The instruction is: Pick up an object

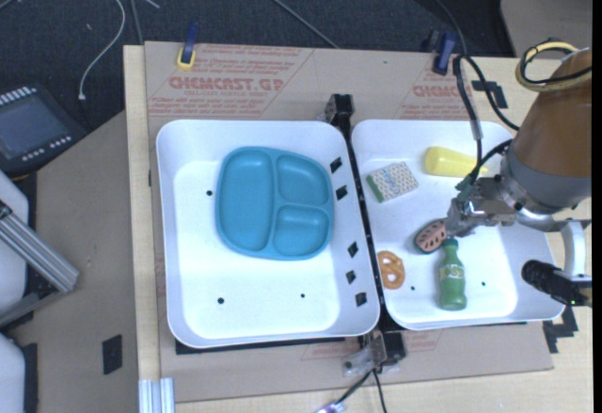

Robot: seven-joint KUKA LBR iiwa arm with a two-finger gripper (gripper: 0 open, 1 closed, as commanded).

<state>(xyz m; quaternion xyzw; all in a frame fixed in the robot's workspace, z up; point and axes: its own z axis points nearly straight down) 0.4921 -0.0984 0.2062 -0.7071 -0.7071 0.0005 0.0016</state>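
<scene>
Crowding is the hazard: the gripper (463,218) hangs low in the right bin (499,308), by the brown oval piece (432,235) and green bottle (452,276). Finger spacing cannot be told. Contact may nudge either aside.

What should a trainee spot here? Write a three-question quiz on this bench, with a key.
1. True or false: the blue three-compartment plastic plate lies in the same bin as the green plastic bottle.
2. Which item lies nearest the gripper? A) the yellow rounded block B) the brown pretzel C) the reddish-brown oval piece
3. Fill in: the right-hand shallow white bin holds ___ loose items.

Key: 1 false (the plate is in the left bin, the bottle in the right); 2 C; 3 five.
</scene>
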